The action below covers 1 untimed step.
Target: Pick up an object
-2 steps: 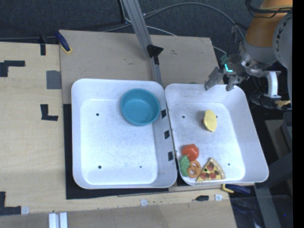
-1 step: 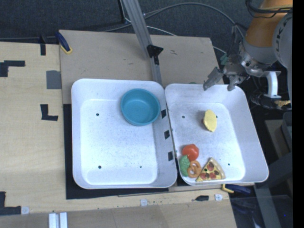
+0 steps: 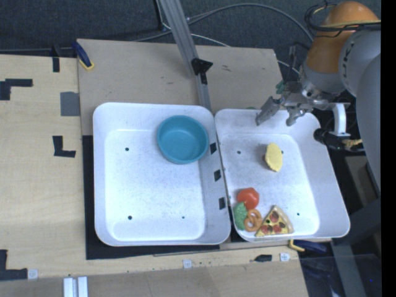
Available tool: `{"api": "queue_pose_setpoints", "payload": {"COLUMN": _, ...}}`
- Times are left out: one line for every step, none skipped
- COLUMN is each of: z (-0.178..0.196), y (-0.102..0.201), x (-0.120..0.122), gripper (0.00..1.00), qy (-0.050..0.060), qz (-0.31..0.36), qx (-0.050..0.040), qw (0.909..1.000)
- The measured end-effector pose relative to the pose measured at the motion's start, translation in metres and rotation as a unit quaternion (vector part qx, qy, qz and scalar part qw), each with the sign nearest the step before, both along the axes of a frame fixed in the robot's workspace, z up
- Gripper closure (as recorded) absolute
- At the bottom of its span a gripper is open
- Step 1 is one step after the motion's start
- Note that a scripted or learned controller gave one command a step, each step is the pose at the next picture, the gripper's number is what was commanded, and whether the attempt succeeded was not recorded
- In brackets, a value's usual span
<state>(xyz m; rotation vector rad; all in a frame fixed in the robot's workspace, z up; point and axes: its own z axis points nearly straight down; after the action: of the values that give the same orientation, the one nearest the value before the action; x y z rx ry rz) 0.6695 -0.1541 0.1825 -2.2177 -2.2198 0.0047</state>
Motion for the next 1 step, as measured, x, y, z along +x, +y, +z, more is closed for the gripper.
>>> {"api": "queue_pose_setpoints", "payload": {"z": -0.0456, "y": -0.0003, "x": 0.0057, "gripper": 0.0, "qy": 0.0, "qz": 0.0, "qx": -0.0001, "qw": 1.0}}
